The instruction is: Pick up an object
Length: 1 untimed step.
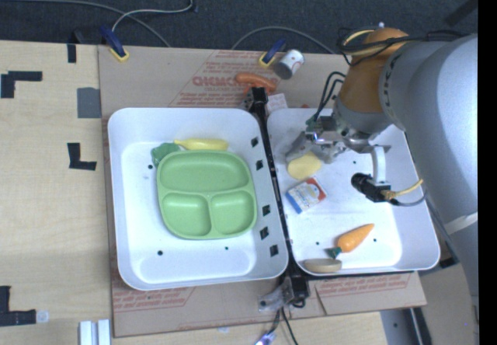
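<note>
The right bin holds a pale yellow rounded object, a small red, white and blue packet, an orange carrot and a tan flat piece at the front rim. My gripper is low in the bin's back left part, right above and touching or nearly touching the yellow object. The grey arm with its orange band comes in from the right and hides the bin's back right corner.
In the left bin sits a green divided plate, with a yellow banana-like piece and a small green item behind it. An orange sausage shape and a silver cylinder lie on the cardboard behind the bins.
</note>
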Motion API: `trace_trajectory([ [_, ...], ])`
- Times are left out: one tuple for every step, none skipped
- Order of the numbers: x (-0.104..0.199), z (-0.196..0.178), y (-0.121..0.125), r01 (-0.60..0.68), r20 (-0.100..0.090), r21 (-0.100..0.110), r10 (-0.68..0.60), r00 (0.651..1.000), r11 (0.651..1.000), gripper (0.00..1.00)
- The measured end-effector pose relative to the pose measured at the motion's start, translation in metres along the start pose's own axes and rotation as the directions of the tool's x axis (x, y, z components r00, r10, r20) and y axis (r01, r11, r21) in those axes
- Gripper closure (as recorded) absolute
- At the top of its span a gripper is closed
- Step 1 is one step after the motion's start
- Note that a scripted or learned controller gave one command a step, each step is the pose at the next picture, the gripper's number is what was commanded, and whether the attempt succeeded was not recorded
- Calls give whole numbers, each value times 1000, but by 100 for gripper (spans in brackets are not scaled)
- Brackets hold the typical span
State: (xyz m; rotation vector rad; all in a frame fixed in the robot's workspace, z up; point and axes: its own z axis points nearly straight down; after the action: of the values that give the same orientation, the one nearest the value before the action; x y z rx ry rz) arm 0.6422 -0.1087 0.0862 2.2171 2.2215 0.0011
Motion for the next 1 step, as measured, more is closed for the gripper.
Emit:
trace_trajectory([
  [6, 0, -23, -1, 1, -1, 1, 1000, 1000, 0],
])
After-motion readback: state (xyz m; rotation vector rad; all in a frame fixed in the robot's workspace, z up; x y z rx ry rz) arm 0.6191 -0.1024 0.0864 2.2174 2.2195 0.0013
